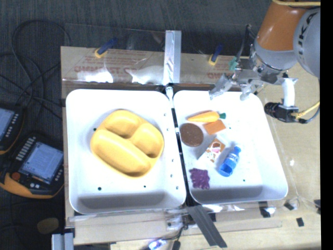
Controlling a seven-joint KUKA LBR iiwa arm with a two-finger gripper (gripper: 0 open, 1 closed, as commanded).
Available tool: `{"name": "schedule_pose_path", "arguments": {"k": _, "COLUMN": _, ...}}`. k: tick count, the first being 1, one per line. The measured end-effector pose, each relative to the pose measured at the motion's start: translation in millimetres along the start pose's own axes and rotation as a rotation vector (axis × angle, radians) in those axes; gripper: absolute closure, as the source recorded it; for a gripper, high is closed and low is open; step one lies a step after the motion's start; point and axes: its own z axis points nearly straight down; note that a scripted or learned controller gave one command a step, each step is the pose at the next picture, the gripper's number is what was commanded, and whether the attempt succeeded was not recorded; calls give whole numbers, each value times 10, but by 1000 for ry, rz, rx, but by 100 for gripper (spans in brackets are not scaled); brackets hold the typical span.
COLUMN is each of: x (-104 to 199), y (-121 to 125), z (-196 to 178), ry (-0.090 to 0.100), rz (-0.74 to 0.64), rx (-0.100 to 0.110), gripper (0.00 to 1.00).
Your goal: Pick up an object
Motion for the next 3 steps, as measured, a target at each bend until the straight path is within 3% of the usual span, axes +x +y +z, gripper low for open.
{"name": "schedule_pose_path", "arguments": {"k": 1, "x": -420, "y": -39, "z": 1750, "ry": 1, "rz": -189, "rx": -3, "gripper": 0}}
{"name": "schedule_pose_path", "arguments": {"k": 2, "x": -426, "y": -43, "z": 1666, "ry": 1, "rz": -188, "rx": -2, "gripper": 100}}
{"name": "schedule_pose_path", "arguments": {"k": 3, "x": 312, "y": 286, "z": 853, "ry": -1, "rz": -163, "rx": -1, "gripper": 100}}
